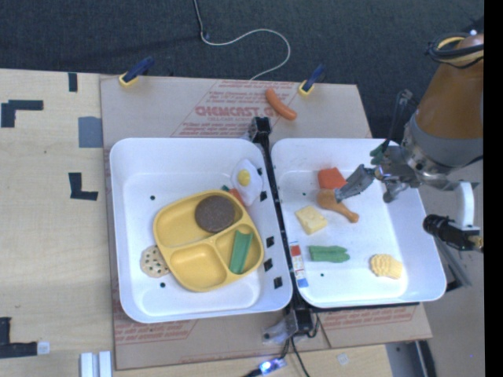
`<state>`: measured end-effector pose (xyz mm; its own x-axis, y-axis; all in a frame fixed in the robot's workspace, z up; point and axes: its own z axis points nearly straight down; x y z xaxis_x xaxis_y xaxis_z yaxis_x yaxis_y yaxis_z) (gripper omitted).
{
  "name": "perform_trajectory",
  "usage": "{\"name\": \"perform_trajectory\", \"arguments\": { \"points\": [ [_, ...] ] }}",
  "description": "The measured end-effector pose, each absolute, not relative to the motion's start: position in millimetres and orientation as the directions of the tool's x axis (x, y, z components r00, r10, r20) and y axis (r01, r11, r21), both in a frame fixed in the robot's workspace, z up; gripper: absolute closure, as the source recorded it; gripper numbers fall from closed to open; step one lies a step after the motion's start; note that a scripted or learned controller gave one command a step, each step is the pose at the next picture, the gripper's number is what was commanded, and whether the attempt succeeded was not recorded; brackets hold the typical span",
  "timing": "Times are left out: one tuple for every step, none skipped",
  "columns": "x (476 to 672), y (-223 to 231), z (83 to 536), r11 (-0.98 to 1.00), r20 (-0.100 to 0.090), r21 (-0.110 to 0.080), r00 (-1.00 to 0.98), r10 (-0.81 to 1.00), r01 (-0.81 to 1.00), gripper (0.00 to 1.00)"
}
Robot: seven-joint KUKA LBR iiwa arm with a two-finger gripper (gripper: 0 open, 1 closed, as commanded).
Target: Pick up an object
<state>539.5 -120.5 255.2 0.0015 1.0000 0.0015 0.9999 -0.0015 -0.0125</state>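
Observation:
My gripper point(368, 190) hangs over the right bin point(416, 234), near its back right part, open with nothing between its fingers. One finger point(351, 185) reaches left, just above a red block point(330, 177) and a brown drumstick point(338, 206). In the same bin lie a pale yellow cheese wedge point(312, 219), a green pod point(328, 253) and a yellow ridged piece point(386, 266).
The left bin point(130, 179) holds a yellow divided tray point(177, 226) with a brown patty point(214, 213) and a green pickle point(240, 251). Beside the tray lie a cookie point(154, 261) and a fried egg point(245, 179). An orange sausage point(280, 104) lies on the cardboard behind the bins.

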Motion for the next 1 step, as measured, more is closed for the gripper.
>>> {"name": "perform_trajectory", "arguments": {
  "points": [
    [541.6,-120.6,260.6,0.001,0.0,-0.001,-0.001,1.0,1.0,0.0]
  ]
}}
